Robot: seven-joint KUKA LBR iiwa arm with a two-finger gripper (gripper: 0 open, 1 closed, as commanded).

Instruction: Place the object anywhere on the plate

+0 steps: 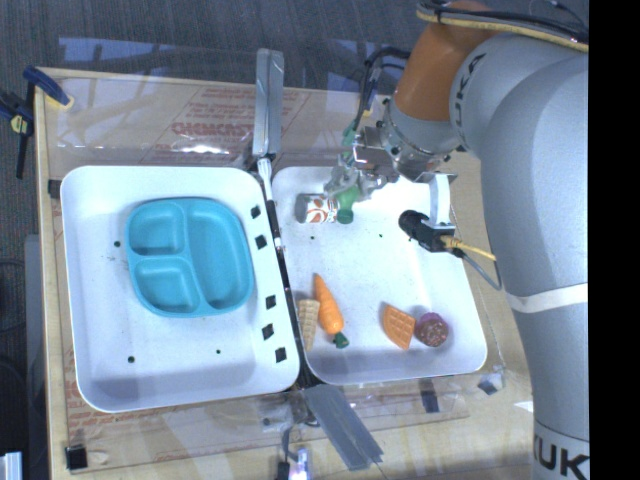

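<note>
Right white bin [455, 353], claw [345, 190] grip unclear over upright green bottle [345, 206], blue plate [188, 256] left.

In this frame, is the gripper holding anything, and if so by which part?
It cannot be told. The gripper sits low over the right bin's far end, right at a small green object beside a red-and-white item, but no grasp is visible.

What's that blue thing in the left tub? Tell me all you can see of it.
It is a plate: light blue, smooth like plastic, with rounded corners. Raised ridges split it into three compartments, two smaller on its left and one larger on its right. It lies flat near the middle of the left bin, turned slightly askew, with no food on it.
</note>
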